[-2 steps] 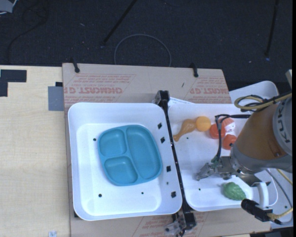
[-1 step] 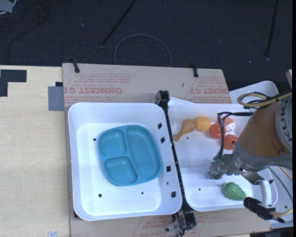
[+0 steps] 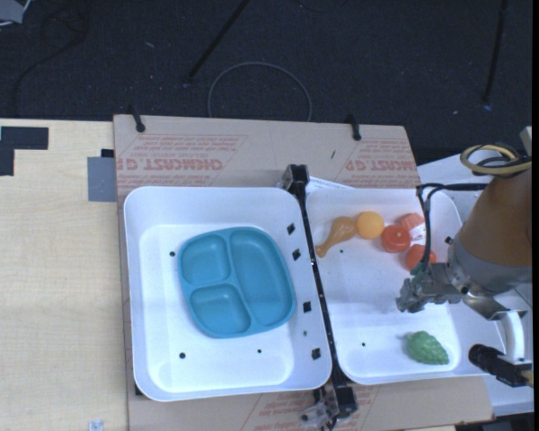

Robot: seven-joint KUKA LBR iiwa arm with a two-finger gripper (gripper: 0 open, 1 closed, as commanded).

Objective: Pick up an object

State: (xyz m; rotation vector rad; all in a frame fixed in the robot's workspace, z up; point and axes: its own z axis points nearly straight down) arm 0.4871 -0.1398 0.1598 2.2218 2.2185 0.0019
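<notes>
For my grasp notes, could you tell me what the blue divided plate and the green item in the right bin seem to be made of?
Blue divided plate: likely moulded plastic, with a smooth, even matte colour and rounded compartment ridges. Green item: bumpy and leafy-looking, probably a plastic or rubbery toy vegetable; too small to tell which.

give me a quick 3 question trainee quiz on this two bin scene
1. True or false: the blue divided plate lies in the left bin.
2. Which item in the right bin lies nearest the camera view's bottom edge? A) orange ball B) green object C) tan drumstick-shaped toy
3. Fill in: the gripper hangs over the ___ bin.

Key
1. True.
2. B: the green object sits low in the bin, while the ball and the tan toy sit near the far wall.
3. Right.
</notes>
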